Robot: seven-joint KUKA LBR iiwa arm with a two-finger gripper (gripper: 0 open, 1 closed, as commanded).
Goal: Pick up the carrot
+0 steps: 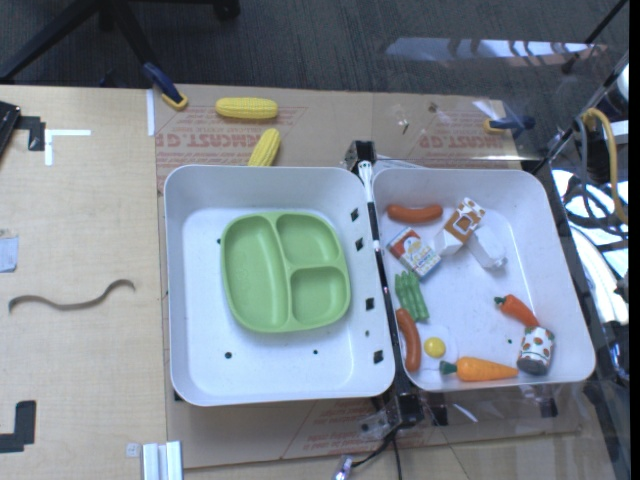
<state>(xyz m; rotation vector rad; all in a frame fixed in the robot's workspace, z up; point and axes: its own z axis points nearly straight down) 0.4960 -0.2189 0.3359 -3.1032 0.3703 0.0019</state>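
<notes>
Lying ungrasped: long orange plastic carrot with green top point(481, 369), lower right of frame, inside right shallow white bin point(560, 268). Nothing done yet; reaching, gripping, lifting all remaining.

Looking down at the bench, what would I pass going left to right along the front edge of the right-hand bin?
Along the near edge of the right bin: the lower sausage, then the small fried egg, then the big carrot lying on its side, then the spotted grey-and-white toy in the corner.
</notes>
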